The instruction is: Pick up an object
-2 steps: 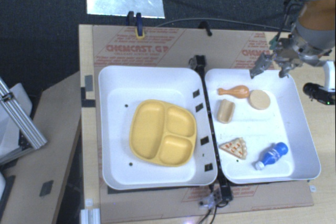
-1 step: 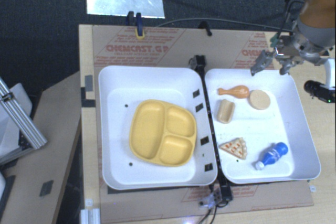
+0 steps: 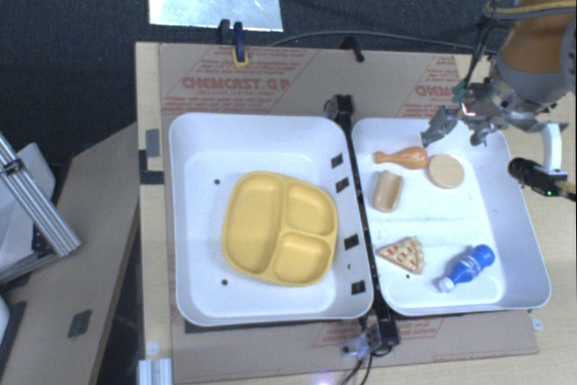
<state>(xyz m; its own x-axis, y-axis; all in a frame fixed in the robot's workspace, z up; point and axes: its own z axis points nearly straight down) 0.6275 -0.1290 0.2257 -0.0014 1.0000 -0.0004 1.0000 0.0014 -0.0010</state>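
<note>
While tilted, the end effector hovers above the drumstick, fingers apart

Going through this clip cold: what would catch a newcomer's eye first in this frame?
Probably the yellow divided plate, alone in the left bin. Next, the scatter of toy food in the right bin: a drumstick, a round biscuit, a bread piece, a pizza slice and a blue bottle. The gripper hangs over that bin's far edge, holding nothing.

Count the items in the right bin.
5: drumstick and round biscuit at the back, bread piece mid-left, pizza slice and blue bottle at the front.
</note>
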